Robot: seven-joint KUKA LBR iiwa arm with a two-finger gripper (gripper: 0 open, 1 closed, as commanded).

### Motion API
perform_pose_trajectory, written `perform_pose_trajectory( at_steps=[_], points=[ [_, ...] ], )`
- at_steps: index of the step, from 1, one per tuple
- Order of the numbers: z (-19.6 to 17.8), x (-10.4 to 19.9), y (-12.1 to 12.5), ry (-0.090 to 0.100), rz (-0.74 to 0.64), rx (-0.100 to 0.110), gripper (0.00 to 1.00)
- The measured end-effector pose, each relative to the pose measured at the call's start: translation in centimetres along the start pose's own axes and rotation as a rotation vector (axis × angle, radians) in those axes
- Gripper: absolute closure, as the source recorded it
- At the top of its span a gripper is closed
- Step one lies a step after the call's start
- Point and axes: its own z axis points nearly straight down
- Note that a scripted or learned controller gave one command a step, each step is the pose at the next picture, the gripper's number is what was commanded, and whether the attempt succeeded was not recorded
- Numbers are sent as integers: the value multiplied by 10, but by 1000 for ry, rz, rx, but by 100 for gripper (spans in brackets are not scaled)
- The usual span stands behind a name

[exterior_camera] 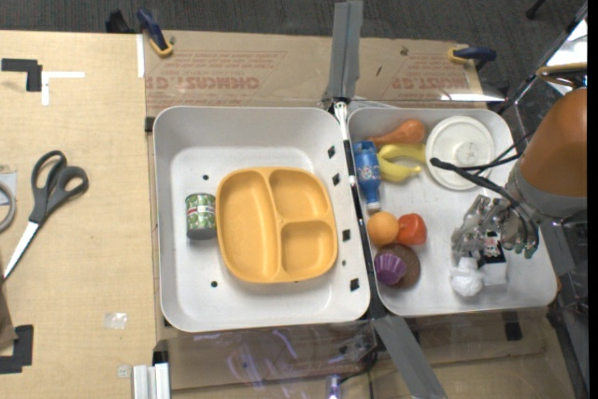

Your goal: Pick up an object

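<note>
White plastic lump (465, 281) lies at six o'clock beneath the hand (490, 238); finger state cannot be told. Approach underway; next, a centred descent.

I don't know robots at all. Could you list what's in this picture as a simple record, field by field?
left bin: yellow divided plate, small green can beside it
right bin: orange ball, red fruit, purple cup, blue bottle, banana, white lid, small white object
hand: low over the right bin's near corner, just above the small white object
bench, left side: scissors
</note>
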Motion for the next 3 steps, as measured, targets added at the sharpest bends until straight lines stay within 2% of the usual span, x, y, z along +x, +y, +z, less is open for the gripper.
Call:
perform_pose_trajectory(
  at_steps=[1,2,3],
  points=[
    [1,2,86,2,215,1,100],
    [-150,-18,57,1,118,2,100],
    [-12,8,64,5,241,2,100]
  ],
)
